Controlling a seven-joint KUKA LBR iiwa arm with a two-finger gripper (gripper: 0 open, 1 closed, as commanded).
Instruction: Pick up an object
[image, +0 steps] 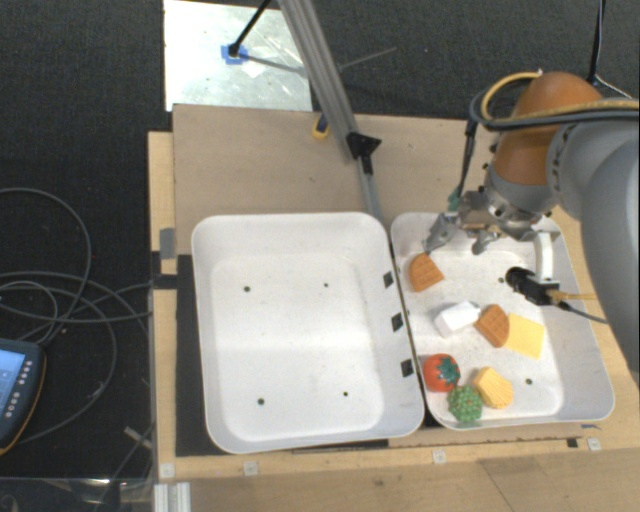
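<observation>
grey arm (600, 170), orange band (545, 110), yellow cable (500, 95)

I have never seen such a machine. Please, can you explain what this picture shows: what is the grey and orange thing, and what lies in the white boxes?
One camera looks down at a slant on a bench. The grey and orange thing is a robot arm reaching in from the right; its gripper hangs over the right bin. That bin contains small toy foods: an orange piece, a white block, a brown waffle-like piece, a yellow wedge, a tomato, something green. I see nothing between the jaws. The left bin sits beside it.
</observation>
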